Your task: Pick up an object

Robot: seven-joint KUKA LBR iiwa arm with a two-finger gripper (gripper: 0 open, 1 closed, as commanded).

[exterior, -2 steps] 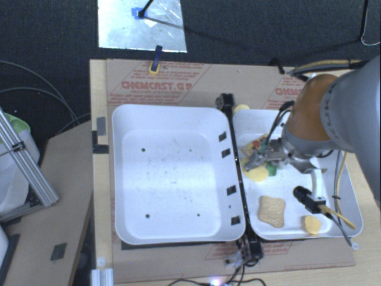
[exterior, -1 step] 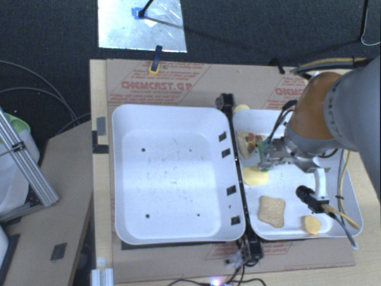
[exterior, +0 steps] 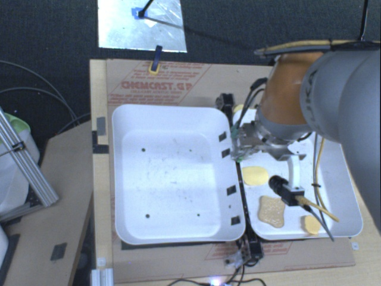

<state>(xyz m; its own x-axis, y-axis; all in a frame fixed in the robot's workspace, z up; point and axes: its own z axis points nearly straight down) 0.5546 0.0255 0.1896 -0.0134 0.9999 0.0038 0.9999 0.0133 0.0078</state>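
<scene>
The grey arm with its orange band reaches in from the right over the right bin (exterior: 351,219). My gripper (exterior: 240,150) hangs low at that bin's left wall, close to the divider between the two bins. A flat yellow oval (exterior: 255,175) lies just below and right of the gripper, apart from it. Nearer the front lie a tan, toast-like piece (exterior: 271,211) and a small yellow chunk (exterior: 311,224). Another pale yellow thing (exterior: 238,108) peeks out at the bin's far left corner, mostly hidden by the arm.
The left bin (exterior: 128,121) stands beside the right one on a cardboard sheet (exterior: 161,82). A shiny metal plate (exterior: 140,16) lies beyond the bench. An aluminium frame (exterior: 24,159) and cables sit at the far left.
</scene>
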